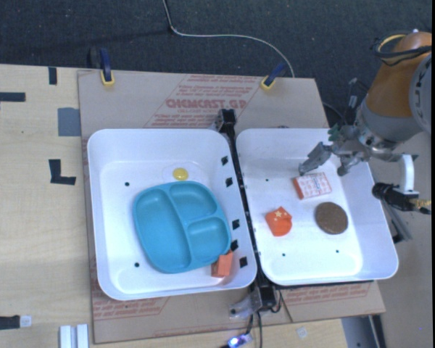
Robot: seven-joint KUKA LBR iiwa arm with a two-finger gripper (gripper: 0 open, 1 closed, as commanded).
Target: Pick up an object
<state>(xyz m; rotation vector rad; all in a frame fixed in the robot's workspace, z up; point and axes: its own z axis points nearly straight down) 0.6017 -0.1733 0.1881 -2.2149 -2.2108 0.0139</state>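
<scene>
Three things in reach; open, empty gripper (pixel 325 162) hangs over the flat card (pixel 313 186): light, thin, probably awkward, pinch edges.

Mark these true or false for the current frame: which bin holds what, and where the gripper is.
1. The blue divided plate lies in the left bin. True.
2. The gripper hangs over the left bin. False: it is over the right bin, just above the red-and-white card.
3. The brown disc lies in the right bin. True.
4. The small yellow object sits in a plate compartment. False: it lies on the bin floor beyond the plate.
5. The gripper holds the orange-red toy. False: the toy lies apart on the bin floor.
</scene>
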